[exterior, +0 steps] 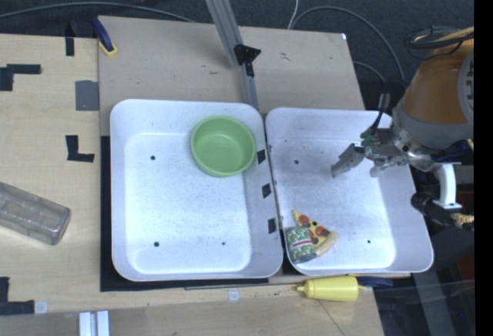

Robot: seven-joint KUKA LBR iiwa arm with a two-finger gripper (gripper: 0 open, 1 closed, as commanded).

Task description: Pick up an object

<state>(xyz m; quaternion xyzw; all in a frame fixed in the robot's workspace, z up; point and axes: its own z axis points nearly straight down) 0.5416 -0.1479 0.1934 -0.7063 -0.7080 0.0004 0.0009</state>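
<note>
Pizza-slice toy (311,235) is seen lying below and slightly left of the end effector (348,161), well apart from it, in the right bin (400,250). Nothing is gripped; finger state cannot be told. Pickup is judged not yet begun.

bench (177,57) | two white bins (139,196) | yellow bottle (333,289) | clear cylinder (31,213)

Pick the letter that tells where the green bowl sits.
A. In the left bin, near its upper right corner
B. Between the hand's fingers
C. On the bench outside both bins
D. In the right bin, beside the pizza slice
A: the green bowl rests inside the left bin, close to its upper right corner, apart from the hand.
</note>
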